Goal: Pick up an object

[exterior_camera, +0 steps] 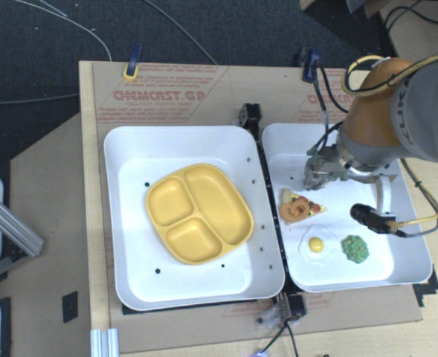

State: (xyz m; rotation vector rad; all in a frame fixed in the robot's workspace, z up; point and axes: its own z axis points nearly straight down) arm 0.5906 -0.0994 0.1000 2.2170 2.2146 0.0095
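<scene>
nearest to you, along the bottom edge of the bench (pixel 204 314), a small clamp sits at the seam where the two bins meet. just above it, in the right bin (pixel 404 274), you have a fried egg toy (pixel 315 245) lying flat on the floor with a green broccoli piece (pixel 355 248) just beside it on the right, the two apart. a little further up sits a pizza slice toy (pixel 298 207), close to the bin's left wall. a black cylindrical part with a yellow cable (pixel 373 219) hangs over the bin to the right of the pizza slice, above the broccoli.

over in the left bin (pixel 122 222) you see a yellow compartment tray (pixel 198 212), three sections, turned at a slant and resting on the bin floor with nothing in it.

further back, the gripper (pixel 319 174) is low over the upper part of the right bin, just above and beyond the pizza slice, and you can see nothing between its fingers. you cannot tell from this angle how wide it stands, since the wrist and the arm (pixel 397 110) cover it from above. the orange band sits right behind it.

at the far edge, a blue clamp with a yellow tip (pixel 133 61) and a second blue clamp (pixel 309 63) grip the board.
</scene>
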